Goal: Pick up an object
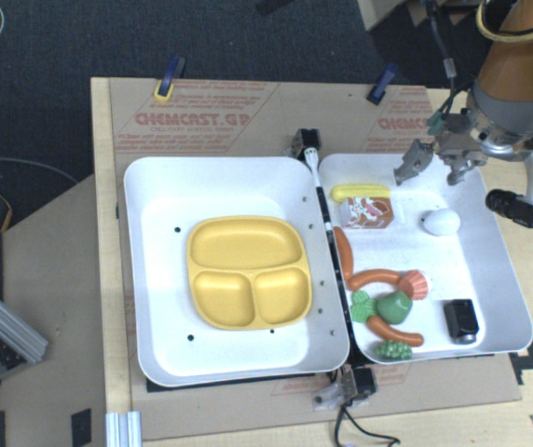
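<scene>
1. Above the far edge of the right bin point(513, 287), the gripper point(439, 164) hangs with its two fingers spread apart and nothing between them. It sits high and clear of the clutter, which I take to be a hovering pose before a descent, not a grasp.

2. Any item here could serve as the object to pick up, and all the loose ones lie in the right bin. Nearest the gripper, toward the far edge, are a yellow banana point(360, 192) and, just beside it, a brown-and-white packet point(369, 213). A white egg-shaped ball point(440, 222) rests alone near the bin's middle, well apart from its neighbours, so it looks the easiest to close on cleanly.

3. Along the bin's left wall lies a sausage point(342, 250); toward the near edge a second sausage point(383, 279), a green pepper point(392, 306), a carrot point(397, 333) and a small green sprig point(392, 350) crowd together, touching or overlapping. Grasping there risks catching two things at once.

4. A black block point(461, 319) sits near the near right corner, apart from the pile.

5. The left bin point(155, 250) holds one thing: a yellow divided tray point(248, 270), lying flat at its centre with its three compartments bare.
</scene>
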Controlling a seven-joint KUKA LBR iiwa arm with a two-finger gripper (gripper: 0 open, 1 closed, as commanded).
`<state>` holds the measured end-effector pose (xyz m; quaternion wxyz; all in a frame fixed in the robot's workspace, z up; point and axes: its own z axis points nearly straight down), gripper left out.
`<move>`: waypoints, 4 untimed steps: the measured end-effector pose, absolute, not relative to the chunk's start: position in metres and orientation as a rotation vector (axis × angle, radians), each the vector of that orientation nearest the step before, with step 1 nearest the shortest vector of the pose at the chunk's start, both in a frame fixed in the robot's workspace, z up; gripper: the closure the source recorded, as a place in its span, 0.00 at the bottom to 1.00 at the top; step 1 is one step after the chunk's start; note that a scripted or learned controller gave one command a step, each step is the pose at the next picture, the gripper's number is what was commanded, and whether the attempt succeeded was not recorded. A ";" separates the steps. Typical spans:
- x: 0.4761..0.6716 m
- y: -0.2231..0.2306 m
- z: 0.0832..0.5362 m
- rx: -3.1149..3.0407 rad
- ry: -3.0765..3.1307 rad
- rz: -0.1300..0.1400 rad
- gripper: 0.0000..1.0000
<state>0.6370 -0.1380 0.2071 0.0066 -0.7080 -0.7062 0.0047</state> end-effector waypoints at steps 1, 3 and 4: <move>0.640 -0.138 0.216 -2.221 -2.221 0.001 0.00; 0.643 -0.131 0.113 -2.220 -2.221 -0.003 0.00; 0.648 -0.130 0.108 -2.223 -2.230 -0.014 0.00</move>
